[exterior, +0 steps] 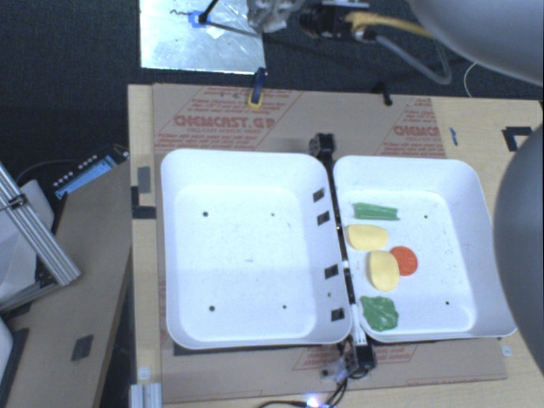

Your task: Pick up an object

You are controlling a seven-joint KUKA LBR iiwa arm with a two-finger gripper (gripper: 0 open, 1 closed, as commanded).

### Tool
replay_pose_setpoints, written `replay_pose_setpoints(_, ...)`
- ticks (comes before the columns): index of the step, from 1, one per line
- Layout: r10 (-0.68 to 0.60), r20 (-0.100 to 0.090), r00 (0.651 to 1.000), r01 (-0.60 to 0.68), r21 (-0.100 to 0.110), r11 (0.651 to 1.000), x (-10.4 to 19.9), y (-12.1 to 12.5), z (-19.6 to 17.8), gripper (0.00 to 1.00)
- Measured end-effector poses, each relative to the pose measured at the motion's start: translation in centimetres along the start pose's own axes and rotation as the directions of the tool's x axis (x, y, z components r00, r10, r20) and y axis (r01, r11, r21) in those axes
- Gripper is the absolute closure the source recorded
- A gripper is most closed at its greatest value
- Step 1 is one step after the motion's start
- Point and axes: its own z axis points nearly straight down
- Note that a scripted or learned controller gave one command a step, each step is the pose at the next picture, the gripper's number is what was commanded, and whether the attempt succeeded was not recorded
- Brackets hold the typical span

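Camera view: two white bins (246, 164) are set on a cardboard-covered bench (221, 113) over dark floor; the gripper (276, 11) state cannot be told.

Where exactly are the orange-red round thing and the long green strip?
orange-red round thing (407, 262), camera view, its exposed right half.
long green strip (376, 212), camera view, its middle.
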Motion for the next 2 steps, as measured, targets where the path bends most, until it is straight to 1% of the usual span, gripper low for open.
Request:
replay_pose_setpoints(1, 0.005, 0.008, 1.000, -0.005, 0.026, 1.000, -0.2, -2.5, 17.6, 1.00)
replay_pose_setpoints(2, 0.005, 0.002, 1.000, -0.005, 0.006, 1.000, -0.2, 1.1, 14.5, 1.00)
